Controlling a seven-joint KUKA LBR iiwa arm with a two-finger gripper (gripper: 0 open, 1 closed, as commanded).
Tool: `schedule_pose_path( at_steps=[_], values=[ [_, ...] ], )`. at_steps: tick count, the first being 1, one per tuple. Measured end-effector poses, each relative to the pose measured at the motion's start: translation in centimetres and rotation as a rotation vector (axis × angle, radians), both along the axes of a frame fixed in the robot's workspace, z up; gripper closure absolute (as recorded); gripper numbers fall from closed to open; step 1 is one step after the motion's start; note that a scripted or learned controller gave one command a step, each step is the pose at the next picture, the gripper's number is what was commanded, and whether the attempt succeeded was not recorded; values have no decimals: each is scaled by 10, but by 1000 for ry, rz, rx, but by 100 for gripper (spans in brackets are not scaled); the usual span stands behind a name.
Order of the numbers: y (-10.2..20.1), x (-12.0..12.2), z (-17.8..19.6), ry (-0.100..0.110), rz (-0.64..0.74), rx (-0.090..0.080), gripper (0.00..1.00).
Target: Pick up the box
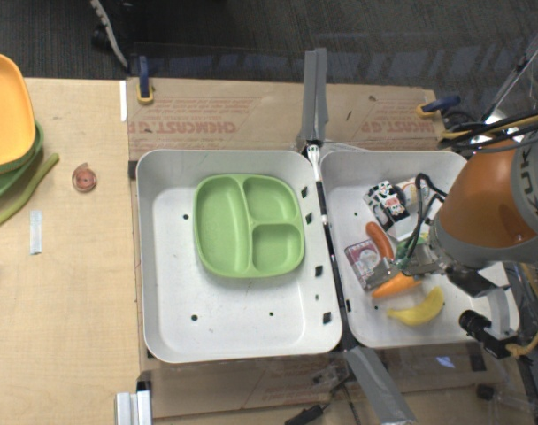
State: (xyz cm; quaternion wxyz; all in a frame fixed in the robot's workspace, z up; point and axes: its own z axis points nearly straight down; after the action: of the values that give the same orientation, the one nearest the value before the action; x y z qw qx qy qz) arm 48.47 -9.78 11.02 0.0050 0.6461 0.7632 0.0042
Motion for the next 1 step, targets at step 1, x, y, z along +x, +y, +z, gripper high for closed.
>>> schedule_pose_path(
  at_steps=[1],
  values=[
    [-7,79,-12,-1,0,-2,0]
  ],
)
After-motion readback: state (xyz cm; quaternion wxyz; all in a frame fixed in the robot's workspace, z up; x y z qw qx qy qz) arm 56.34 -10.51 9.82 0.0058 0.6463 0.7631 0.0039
